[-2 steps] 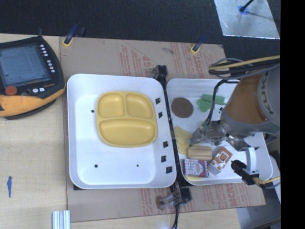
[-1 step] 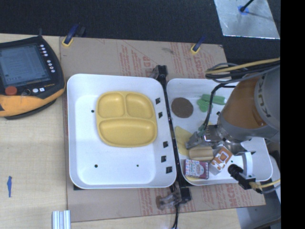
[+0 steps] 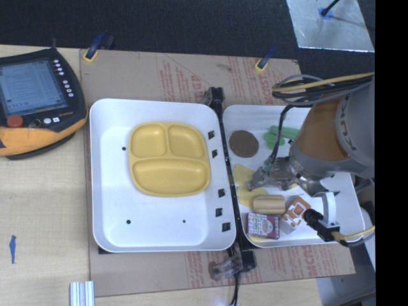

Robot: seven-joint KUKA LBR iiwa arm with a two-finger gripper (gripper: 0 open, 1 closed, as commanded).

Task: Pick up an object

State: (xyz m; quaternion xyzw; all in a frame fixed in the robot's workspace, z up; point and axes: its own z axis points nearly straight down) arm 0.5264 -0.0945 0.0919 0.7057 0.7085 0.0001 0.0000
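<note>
Fingers (image 3: 266,178) low in the right bin (image 3: 250,116), just above the tan bread roll (image 3: 268,204); cannot tell whether apart or together

From my feed: both bins white, left bin (image 3: 108,171) and right bin (image 3: 252,116), with black clips down the seam between them. Divided tray (image 3: 169,158) in the left bin is pale mustard yellow. Right bin: brown round disc (image 3: 243,143), green item (image 3: 284,134), pale yellow piece (image 3: 242,174), tan bun-like roll (image 3: 268,204), small box (image 3: 262,225) printed red and white, another packet (image 3: 296,212) orange-brown with white. Arm (image 3: 338,132) grey with an orange band; pincer (image 3: 271,176) dull grey metal. Cardboard sheet (image 3: 159,75) tan with faded red print; table (image 3: 38,234) light wood. Pendant (image 3: 38,101) dark grey, orange-yellow rim, blue-grey screen.
</note>
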